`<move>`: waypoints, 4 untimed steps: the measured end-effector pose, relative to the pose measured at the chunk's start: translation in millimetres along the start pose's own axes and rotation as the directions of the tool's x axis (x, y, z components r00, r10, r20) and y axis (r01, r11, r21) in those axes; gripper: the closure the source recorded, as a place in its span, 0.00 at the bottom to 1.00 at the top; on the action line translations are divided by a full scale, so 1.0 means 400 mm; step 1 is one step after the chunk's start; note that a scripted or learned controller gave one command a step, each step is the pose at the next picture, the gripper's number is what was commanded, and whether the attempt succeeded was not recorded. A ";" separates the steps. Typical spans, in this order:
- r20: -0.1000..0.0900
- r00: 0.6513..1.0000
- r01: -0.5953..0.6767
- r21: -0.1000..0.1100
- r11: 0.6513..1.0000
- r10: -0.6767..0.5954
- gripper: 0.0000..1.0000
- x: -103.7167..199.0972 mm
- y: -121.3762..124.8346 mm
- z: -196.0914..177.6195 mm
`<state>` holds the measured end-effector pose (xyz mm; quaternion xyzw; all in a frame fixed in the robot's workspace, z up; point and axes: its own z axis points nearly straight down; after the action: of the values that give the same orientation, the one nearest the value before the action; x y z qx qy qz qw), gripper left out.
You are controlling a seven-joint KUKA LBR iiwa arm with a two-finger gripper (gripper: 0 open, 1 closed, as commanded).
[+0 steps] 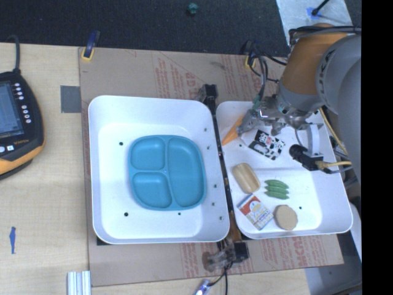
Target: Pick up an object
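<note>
**A robotics lab bench, set up for testing**

We read this as a research lab rather than a home or shop. We see a pale wooden bench (pixel 43 208) covered by a taped-down brown cardboard sheet (pixel 153 72), with two shallow white plastic bins (pixel 98 165) fixed side by side by black clamps (pixel 210 92). At the left edge lies a black and orange handheld robot control pendant (pixel 15 125). A grey industrial arm with an orange band (pixel 313 60) trails loose cables over the right bin, and the bins hold toy food and a blue divided plastic plate (pixel 167 171)
</note>
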<state>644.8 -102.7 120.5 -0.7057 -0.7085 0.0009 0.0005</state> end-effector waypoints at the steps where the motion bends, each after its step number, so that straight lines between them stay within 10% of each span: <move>1: -0.001 1.000 0.003 -0.012 1.000 -0.003 0.00 0.005 0.040 0.055; 2: 0.001 1.000 0.001 0.002 1.000 -0.001 0.00 -0.038 -0.090 0.072; 4: 0.000 1.000 -0.002 -0.001 1.000 0.002 0.00 -0.178 0.028 0.071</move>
<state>656.2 -174.0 92.1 -0.7063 -0.7079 0.0006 0.0003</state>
